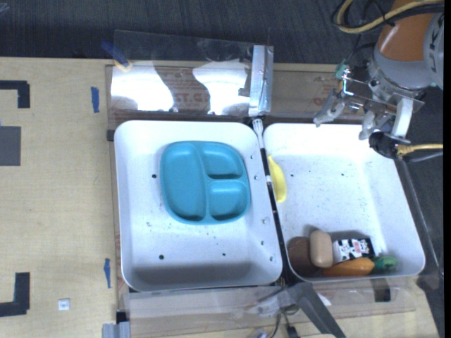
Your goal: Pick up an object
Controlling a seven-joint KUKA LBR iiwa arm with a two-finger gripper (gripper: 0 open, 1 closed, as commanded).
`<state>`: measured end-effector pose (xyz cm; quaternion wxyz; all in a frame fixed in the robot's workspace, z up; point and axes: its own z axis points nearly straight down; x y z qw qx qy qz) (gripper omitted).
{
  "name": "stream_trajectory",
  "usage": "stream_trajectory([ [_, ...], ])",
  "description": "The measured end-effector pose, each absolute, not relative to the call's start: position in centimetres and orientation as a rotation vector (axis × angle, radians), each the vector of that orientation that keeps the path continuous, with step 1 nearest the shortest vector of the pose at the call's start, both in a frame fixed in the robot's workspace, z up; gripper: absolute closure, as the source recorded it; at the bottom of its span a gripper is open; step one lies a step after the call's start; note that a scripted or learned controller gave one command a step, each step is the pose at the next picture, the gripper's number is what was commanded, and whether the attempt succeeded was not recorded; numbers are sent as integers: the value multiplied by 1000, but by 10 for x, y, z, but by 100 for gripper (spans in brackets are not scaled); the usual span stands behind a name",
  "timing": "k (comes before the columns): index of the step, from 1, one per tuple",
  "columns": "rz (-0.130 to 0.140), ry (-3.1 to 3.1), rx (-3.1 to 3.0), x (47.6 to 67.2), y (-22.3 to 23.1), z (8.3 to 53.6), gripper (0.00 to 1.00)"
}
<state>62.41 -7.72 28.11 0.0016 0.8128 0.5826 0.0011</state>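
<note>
Gripper (349, 116): open, holds nothing, up over the right bin (405, 210).
Toys (337, 252): lying in the bin, none picked yet.

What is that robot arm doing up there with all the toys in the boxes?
The robot arm's gripper hangs over the back edge of the right bin, with nothing between its fingers. It is meant to pick something up. The toys sit at the bin's front: a brown piece, a tan piece, a small cow-print carton and a carrot. A yellow piece lies by the divider. The left bin holds a blue tray.
</note>
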Motion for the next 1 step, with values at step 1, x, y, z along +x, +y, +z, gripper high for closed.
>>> stream_trajectory([
  [1, -5, 2276, 2172, 626, -69, 183, 0],
])
